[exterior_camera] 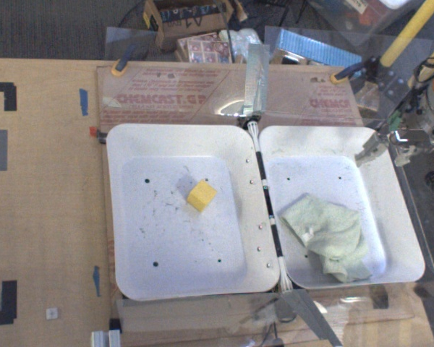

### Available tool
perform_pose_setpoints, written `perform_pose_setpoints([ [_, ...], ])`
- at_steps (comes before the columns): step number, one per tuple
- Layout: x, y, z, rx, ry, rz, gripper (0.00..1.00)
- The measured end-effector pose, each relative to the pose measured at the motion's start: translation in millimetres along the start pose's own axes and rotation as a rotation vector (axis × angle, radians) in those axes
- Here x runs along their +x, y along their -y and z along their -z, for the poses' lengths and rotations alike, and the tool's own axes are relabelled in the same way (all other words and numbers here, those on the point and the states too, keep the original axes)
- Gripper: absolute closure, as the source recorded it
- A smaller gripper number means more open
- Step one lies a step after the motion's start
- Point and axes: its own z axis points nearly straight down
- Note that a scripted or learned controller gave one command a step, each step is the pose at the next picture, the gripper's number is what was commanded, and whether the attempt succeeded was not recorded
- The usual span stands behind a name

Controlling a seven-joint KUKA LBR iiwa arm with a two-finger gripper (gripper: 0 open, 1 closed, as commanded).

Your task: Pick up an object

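Note:
A small yellow block (pixel 201 195) lies near the middle of the left white bin (pixel 130 157). A crumpled pale green cloth (pixel 330 234) rests in the front half of the right white bin (pixel 398 215). My gripper (pixel 376 148) hangs over the far right rim of the right bin, well apart from the cloth and far from the block. Nothing shows in its grasp.
A metal divider (pixel 264 194) runs between the two bins. Cardboard sheets (pixel 173 96) and a clear panel stand behind them. Boxes and clutter (pixel 202 27) lie beyond the bench. A yellow pole (pixel 416 20) slants at the top right.

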Motion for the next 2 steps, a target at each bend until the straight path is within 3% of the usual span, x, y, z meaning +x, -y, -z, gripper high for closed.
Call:
perform_pose_setpoints([
  [1,-34.4,64.7,-44.3,-0.001,0.000,0.162,0.00],
  [2,-25.8,99.3,155.8,-0.003,0.002,0.000,0.00],
])
